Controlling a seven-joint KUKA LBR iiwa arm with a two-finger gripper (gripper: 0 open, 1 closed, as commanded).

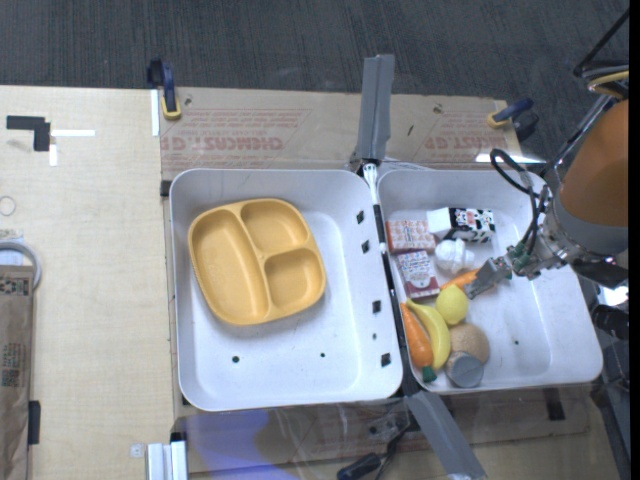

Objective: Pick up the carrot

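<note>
The carrot (415,338) is orange with a green end and lies along the left wall of the right bin (560,353), pointing toward the front. A banana (433,325) rests against its right side. My gripper (482,281) reaches in from the right and hangs low over the middle of that bin. It is up and to the right of the carrot, beside a lemon (452,306) and a small orange piece (458,280). Nothing of the carrot is in the gripper.
The right bin also holds two red-and-white packets (412,251), a white item (452,255), a black-and-white carton (472,222), a brown round fruit (468,342) and a grey can (464,370). A yellow divided plate (257,259) sits in the left bin (300,368).
</note>
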